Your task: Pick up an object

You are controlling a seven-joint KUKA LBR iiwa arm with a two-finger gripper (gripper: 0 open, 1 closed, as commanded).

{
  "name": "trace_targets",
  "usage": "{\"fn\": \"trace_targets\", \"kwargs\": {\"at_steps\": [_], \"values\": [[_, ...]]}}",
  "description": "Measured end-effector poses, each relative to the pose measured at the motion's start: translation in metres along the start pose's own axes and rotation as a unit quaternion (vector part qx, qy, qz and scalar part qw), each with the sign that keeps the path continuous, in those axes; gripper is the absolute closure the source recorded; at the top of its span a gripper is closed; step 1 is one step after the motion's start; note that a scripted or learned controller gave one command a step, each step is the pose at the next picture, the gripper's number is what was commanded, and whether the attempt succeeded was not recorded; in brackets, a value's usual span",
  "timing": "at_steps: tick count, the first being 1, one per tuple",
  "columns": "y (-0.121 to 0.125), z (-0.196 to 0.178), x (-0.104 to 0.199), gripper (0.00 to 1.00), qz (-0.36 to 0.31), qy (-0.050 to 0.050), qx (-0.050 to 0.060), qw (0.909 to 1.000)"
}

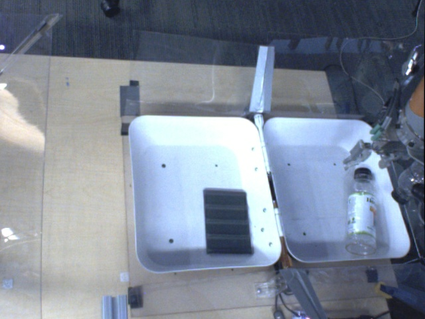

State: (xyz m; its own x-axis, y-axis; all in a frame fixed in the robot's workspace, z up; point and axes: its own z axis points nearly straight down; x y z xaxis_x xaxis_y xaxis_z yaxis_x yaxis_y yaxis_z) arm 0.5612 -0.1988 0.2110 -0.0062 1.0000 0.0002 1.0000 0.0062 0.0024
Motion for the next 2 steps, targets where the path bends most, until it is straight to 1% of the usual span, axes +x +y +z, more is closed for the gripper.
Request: {"fn": "trace_targets", "kwargs": {"at_steps": [1,2], "values": [[-0.005,0.094,-0.004,0.00,-0.073,-0.006,-0.020,0.9971],[0.050,0.122,-0.003,0.00,-0.071,0.000,-0.005,0.9975]]}}
